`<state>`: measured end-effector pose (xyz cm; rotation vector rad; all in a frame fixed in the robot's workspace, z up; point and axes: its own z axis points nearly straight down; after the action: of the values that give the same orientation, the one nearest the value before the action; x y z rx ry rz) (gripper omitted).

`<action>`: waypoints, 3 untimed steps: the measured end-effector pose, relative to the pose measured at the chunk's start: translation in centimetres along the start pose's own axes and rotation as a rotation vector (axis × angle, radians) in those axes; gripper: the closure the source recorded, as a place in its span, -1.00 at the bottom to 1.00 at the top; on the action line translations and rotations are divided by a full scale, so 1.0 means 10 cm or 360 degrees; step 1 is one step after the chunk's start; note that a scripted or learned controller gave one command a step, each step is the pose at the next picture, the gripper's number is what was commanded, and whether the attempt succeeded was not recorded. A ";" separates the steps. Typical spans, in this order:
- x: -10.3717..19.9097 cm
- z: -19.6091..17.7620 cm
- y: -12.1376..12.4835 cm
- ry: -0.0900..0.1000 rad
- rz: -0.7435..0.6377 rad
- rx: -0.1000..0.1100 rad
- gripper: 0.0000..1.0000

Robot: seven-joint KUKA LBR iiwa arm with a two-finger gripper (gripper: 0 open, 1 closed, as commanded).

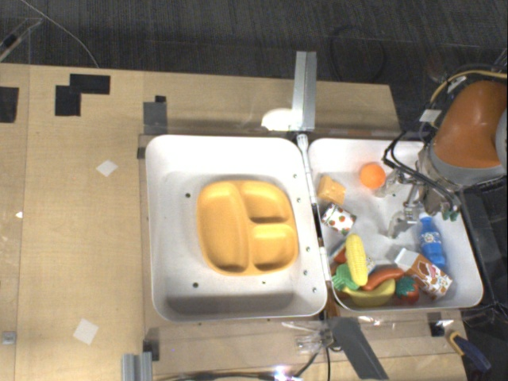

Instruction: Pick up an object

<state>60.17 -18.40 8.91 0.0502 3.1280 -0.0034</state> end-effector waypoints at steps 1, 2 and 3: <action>-0.39 -0.05 -0.11 0.0000 -0.0414 0.0000 -1.00; -0.70 0.01 -0.07 0.0008 -0.0401 -0.0002 -1.00; -0.16 -1.00 -0.23 -0.0009 -0.0704 0.0006 -1.00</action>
<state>61.52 -20.73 18.89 -0.6365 3.0582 -0.0137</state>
